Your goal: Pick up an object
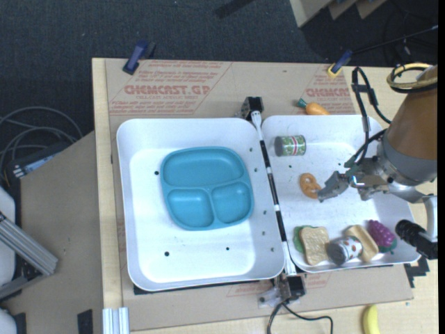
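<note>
Over the right bin (pixel 334 132), gripper (pixel 332 188) just beside an orange pretzel-shaped toy (pixel 310 184); fingers' spread impossible to tell.

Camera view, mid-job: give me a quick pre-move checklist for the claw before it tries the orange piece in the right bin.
1. Target in sight: the orange curved piece lies on the floor of the right bin. Ok.
2. Claw placement: just right of the piece, low over the bin. Ok.
3. Claw holding anything: nothing seen between its tips. Ok.
4. Claw open wide enough: cannot tell.
5. Space around target: the green can lies above it and the sandwich below, both apart from it. Ok.
6. Contact with the piece: too close to judge. Cannot tell.
</note>
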You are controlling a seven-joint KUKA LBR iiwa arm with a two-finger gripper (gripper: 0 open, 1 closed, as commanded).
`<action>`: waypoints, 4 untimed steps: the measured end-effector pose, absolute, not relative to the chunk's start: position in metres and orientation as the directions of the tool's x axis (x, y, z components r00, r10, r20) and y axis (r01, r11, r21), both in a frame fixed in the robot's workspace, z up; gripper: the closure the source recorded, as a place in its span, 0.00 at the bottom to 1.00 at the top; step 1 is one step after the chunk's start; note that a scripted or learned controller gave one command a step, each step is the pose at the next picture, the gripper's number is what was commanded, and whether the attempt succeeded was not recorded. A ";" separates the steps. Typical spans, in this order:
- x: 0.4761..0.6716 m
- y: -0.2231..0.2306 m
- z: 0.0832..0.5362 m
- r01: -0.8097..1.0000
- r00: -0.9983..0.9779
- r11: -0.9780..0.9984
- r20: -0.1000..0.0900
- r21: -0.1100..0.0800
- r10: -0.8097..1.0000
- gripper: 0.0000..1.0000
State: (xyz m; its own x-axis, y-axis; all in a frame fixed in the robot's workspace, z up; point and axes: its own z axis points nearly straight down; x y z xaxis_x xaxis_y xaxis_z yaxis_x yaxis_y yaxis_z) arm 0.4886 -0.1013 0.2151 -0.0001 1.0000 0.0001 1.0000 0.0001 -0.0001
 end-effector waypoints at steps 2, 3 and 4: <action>0.570 -0.122 0.084 1.000 0.001 -0.001 -0.001 0.001 1.000 0.00; 0.571 -0.122 0.095 1.000 0.001 -0.001 -0.001 0.003 1.000 1.00; 0.602 -0.052 0.186 1.000 -0.002 0.002 0.001 0.003 1.000 1.00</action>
State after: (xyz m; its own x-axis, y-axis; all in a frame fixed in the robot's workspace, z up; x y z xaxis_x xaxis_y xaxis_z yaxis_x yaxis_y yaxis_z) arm 0.6016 -0.0518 0.1858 -0.0021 1.0000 0.0013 1.0000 0.0021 0.0030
